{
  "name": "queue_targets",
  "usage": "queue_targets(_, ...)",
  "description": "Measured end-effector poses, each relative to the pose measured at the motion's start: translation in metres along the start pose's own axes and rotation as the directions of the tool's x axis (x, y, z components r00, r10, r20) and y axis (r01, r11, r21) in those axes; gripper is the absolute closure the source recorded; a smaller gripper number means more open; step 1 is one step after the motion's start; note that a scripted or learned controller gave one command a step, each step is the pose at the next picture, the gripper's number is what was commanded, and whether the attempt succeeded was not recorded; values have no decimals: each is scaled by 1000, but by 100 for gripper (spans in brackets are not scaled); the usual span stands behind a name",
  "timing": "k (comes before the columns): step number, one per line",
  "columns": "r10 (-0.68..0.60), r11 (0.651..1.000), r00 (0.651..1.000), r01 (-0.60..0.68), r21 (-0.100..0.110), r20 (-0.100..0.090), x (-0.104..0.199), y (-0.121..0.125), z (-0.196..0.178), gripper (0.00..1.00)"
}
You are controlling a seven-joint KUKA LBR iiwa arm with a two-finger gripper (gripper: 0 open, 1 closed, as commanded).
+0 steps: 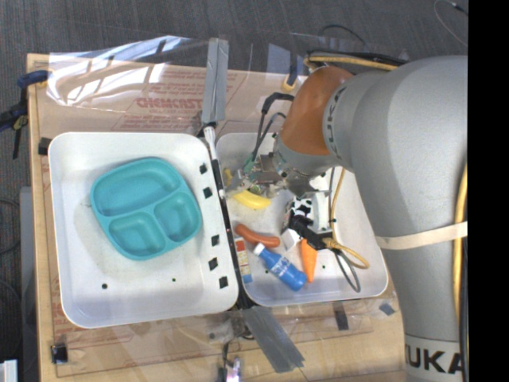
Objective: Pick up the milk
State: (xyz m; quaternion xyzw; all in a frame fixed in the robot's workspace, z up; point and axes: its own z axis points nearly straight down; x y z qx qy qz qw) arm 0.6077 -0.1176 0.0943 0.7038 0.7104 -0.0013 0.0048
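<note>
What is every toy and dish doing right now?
teal divided plate: flat in left bin, right way up
banana: lying in right bin
hot dog: lying flat
blue bottle: on its side
carrot: lying flat
milk: partly under arm

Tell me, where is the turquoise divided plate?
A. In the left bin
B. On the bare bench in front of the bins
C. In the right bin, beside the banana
A. The turquoise plate lies on the floor of the left bin, apart from the toys heaped in the right bin.

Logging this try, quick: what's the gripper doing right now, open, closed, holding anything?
Gripper: cannot be told; it is down in the right bin above the banana.
</note>
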Motion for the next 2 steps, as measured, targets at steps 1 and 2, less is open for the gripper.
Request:
queue_targets(1,-5,1000,1000,5,4,-4,2,0,-8,100)
queue_targets(2,0,1000,1000,0,7,-9,-11,-47,-112,100)
